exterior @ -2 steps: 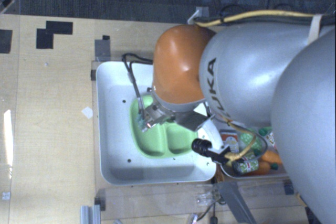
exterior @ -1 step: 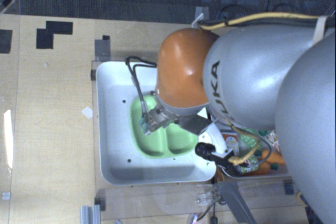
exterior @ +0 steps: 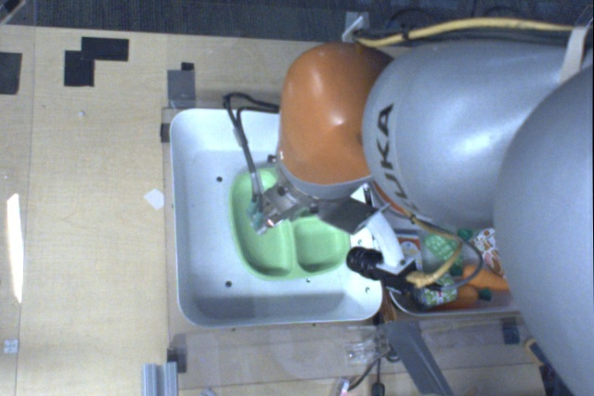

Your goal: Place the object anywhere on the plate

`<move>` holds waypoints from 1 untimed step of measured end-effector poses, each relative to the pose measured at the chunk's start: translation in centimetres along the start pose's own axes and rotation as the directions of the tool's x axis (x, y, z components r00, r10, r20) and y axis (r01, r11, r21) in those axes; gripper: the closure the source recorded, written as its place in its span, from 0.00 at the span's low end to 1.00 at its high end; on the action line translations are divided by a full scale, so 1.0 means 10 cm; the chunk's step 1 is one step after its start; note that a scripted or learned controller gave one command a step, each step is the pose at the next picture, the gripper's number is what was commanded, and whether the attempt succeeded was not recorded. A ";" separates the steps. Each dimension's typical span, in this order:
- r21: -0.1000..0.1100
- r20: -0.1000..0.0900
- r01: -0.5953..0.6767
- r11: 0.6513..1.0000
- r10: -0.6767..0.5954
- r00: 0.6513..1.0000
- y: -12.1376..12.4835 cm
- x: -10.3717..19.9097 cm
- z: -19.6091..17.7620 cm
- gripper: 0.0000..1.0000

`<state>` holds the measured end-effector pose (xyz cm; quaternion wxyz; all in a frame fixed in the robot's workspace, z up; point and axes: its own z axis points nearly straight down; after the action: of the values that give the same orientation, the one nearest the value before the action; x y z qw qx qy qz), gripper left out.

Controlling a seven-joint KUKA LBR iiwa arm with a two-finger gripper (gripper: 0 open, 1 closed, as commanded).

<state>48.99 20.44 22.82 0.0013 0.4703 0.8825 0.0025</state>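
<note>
A light green divided plate point(exterior: 320, 250) lies in the left white bin point(exterior: 200, 227). My gripper point(exterior: 264, 214) hangs low over the plate's left section, under the orange wrist band point(exterior: 320, 121). The arm's body hides the back of the plate and whatever lies directly beneath the gripper. I can make out nothing held in it.
The big grey arm covers most of the right bin. At its front edge a small heap shows: an orange carrot-like item point(exterior: 483, 290) and a green packet point(exterior: 436, 248). A black cable point(exterior: 239, 130) runs from the wrist across the left bin's back.
</note>
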 end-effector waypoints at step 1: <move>0.003 0.000 0.176 0.984 -0.176 0.984 -0.05 -0.03 0.30 1.00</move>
<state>48.78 19.90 19.79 0.0007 0.3906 0.9206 0.0010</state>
